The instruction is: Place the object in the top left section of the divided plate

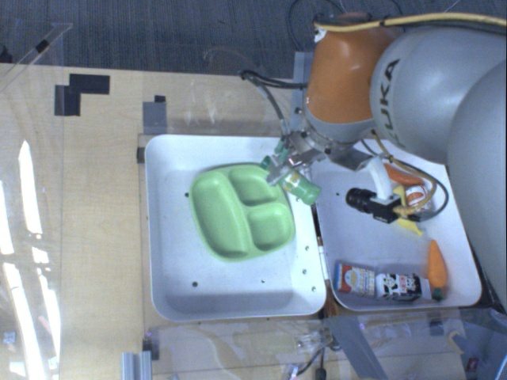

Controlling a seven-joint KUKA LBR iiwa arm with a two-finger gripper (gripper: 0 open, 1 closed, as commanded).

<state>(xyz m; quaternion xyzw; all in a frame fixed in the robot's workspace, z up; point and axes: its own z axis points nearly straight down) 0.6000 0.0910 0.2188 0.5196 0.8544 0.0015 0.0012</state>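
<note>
Over 2 white bins (230,303), the gripper (287,167) grips a green object (302,188) at the plate (242,212) edge; released here, it may miss the top left section.

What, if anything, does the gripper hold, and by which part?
The gripper appears to hold a small green object by its upper end, over the divided plate's right edge.

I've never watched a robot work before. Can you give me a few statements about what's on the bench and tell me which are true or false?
1. The green plate lies in the left bin. True.
2. The plate has five sections. False: it has three.
3. A carrot lies in the right bin. True.
4. The milk carton stands upright on the plate. False: it lies on its side in the right bin.
5. The claw is near the plate's upper right edge, with a small green object at it. True.
</note>
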